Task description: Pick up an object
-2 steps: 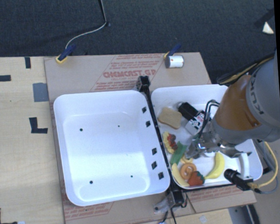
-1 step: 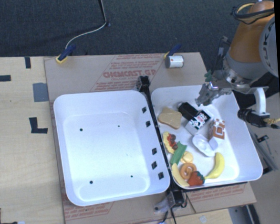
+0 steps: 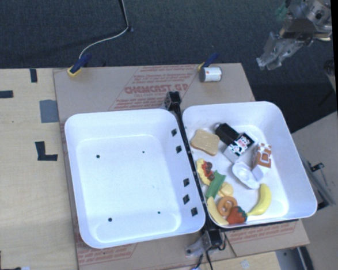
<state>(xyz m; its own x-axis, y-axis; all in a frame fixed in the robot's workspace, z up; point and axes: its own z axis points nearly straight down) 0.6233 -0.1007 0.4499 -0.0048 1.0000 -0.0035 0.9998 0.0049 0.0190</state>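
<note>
Hovering top right, end effector (image 3: pixel 270 58) (grip state unclear); banana (image 3: pixel 262 201) in right bin (image 3: pixel 283 123), long axis steeply diagonal.

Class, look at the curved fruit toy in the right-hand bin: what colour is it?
The banana is yellow, seen clearly in the camera view, near the right bin's front edge.

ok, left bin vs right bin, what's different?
The right bin holds a heap of items: toy bread slice, banana, a black block. The left bin shows just bare white floor with small dark dots. Both are shallow, white, rounded, side by side.
</note>
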